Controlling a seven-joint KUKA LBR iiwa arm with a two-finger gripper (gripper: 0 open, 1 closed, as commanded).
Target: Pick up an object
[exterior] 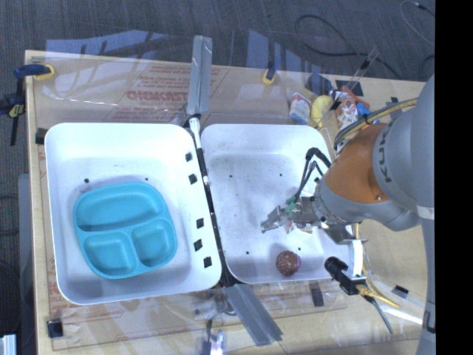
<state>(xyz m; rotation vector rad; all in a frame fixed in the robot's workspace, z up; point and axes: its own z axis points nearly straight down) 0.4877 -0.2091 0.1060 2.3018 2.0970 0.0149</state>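
Note:
A small dark red round object lies near the front edge of the right white bin. My gripper hangs over the middle right of that bin, a short way behind and to the left of the round object and apart from it. Nothing shows in its grasp. The grey arm with the orange band reaches in from the right over the bin's right wall.
The left white bin holds a blue divided tray. A row of black clips runs along the wall between the bins. Packets and a yellow item lie on the bench behind the right bin.

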